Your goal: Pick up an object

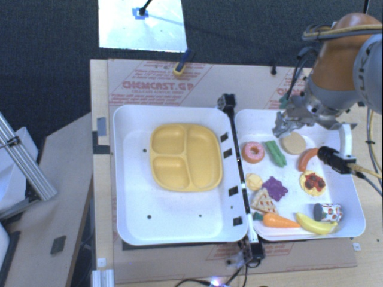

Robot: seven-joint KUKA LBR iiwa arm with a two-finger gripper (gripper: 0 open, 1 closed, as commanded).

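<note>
My two-finger gripper [286,126] hung low over the far end of the right shallow white bin [353,217], its tips just beside a round tan cookie-like disc [294,143]; whether it was touching the disc I could not tell. Nothing showed in its grasp, and how far it was spread I could not tell from this angle.

Near the disc lay a green pickle-shaped toy [276,152], a pink-frosted doughnut [252,152] and an orange-red sausage [307,158]. Toward the near end sat a small round pizza [313,183], a purple grape cluster [274,188], a yellow lumpy piece [254,180], a triangular sandwich wedge [262,202], an orange carrot [280,220], a yellow banana [315,224] and a small can [328,211].

The left white bin [137,220] held a yellow three-compartment plastic plate [185,156].
</note>
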